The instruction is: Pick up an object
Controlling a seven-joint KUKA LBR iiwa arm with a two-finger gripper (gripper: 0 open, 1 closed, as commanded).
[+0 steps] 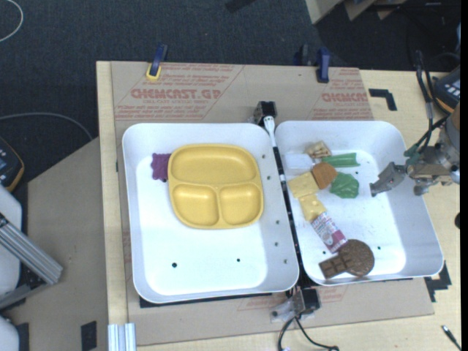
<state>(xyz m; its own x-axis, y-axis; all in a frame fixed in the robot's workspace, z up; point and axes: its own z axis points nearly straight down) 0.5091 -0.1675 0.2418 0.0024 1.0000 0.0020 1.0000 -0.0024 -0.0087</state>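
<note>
Nearest the camera, at the front of the right bin [409,265], a round brown cookie [356,257] is lying with a dark chocolate bar [329,267] tucked against its left side; just behind them a pink wrapped candy [327,232] is slanting up toward the divider; further back, two yellow cheese-like blocks [306,196] are sitting beside an orange-brown block [323,175], with a green leafy piece [345,187] to their right; behind those a green stick [342,159] is lying crosswise and a small tan piece [318,151] is resting at the far end of the cluster.

In the left bin [139,218], a yellow divided plate [216,184] is taking up the far half, with a purple object [160,166] peeking out at its left edge.

The gripper [387,179] is hanging at the right side of the right bin, over bare white floor, and nothing is showing between its fingers; whether they are spread or pressed together I cannot tell at this size.

The relation that is mattering here: every candidate is lying to the gripper's left in the view; the green leafy piece is sitting nearest, just across a strip of bare floor, at about the same depth; so the coming move is probably calling for a short leftward shift before descending, and the neighbouring orange-brown block is crowding it on the far side, which is risking a muddled grasp.
</note>
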